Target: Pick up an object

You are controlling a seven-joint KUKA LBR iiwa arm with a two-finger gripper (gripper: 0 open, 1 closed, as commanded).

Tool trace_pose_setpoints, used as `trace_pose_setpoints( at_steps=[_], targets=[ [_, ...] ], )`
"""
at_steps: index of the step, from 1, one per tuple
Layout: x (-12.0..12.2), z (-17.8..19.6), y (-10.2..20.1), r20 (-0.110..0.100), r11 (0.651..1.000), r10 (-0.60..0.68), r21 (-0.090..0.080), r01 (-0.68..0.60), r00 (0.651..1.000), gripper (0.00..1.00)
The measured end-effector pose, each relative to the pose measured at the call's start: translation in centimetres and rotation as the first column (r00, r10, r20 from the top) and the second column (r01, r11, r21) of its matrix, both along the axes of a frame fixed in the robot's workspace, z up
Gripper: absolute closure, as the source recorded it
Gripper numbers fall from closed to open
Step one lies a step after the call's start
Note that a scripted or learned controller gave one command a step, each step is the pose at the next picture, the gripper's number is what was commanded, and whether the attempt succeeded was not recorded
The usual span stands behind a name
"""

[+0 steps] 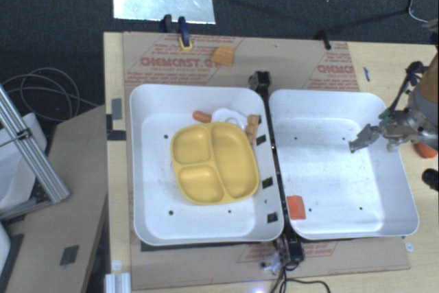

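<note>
Hovering over the right bin near its far right wall, claw state impossible to tell, likely lining up toward the orange block lying at the bin's near-left corner.

My tool is hanging over the right bin; a yellow divided plate is lying in the left bin.

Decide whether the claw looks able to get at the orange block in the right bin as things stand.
Probably yes: the orange block lies alone at the right bin's near-left corner, nothing between it and the claw.
</note>
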State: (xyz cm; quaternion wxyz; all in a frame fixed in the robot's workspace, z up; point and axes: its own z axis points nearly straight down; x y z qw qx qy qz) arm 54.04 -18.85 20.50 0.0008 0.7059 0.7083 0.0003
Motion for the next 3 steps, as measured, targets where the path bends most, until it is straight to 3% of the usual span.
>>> trace_pose_setpoints(
  at_steps=[1, 2, 3],
  targets=[
    [-3.0, 4.5, 11.6, 0.003, 1.0, 0.012, 0.004, -0.012, 1.0, 0.0],
    [-5.4, 15.7, 5.0, 0.014, 1.0, -0.007, -0.005, 0.007, 1.0, 0.0],
    [-5.3, 8.9, 15.3, -0.004, 1.0, 0.011, 0.005, -0.011, 1.0, 0.0]
  ],
)
